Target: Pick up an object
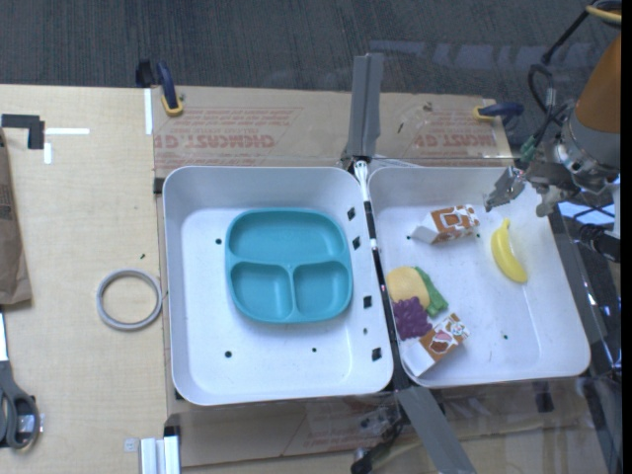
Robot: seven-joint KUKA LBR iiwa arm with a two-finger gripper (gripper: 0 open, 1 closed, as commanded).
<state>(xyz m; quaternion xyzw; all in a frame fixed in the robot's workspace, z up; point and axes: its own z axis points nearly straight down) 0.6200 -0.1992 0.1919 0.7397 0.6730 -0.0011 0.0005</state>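
Note:
The right bin [553,349] holds a yellow banana [508,252], a small white and orange carton [449,224] lying on its side, a second such carton [439,341] near the front, and a cluster of yellow, green and purple toy food [415,299]. My gripper [523,192] hangs over the bin's far right corner, just above and behind the banana, its fingers spread open with nothing between them. The left bin [188,294] holds a teal divided plate [290,265].
A grey divider post [365,107] rises between the bins at the back. On the bench to the left lie a roll of tape [129,298], scissors [18,418] and a brown bag [12,235]. Cables hang near the arm at the right.

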